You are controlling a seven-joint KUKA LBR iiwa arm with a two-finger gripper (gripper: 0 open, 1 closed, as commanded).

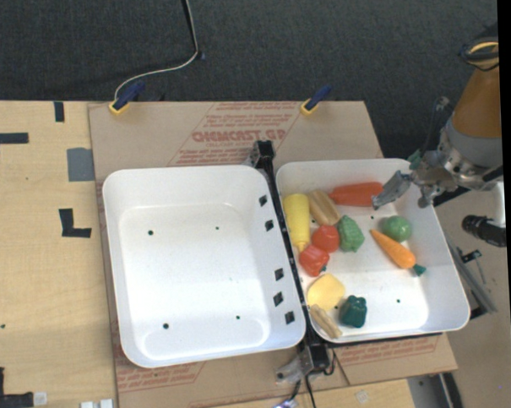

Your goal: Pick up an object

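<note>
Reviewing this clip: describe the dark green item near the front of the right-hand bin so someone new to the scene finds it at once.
Start at the right bin, the one holding the toy foods. Go to its near edge, left of centre, where a pale yellow piece lies. The dark green item sits just right of it, small and lumpy. Its deep, almost teal green sets it apart from the brighter green pieces farther back.

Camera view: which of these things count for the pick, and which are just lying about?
For the job:
two-finger gripper, above the right bin
right white bin of toy food
orange plastic carrot
round green toy
long red toy
yellow corn cob

Lying about:
left white bin
brown cardboard sheet
blue-and-yellow clamps
</note>
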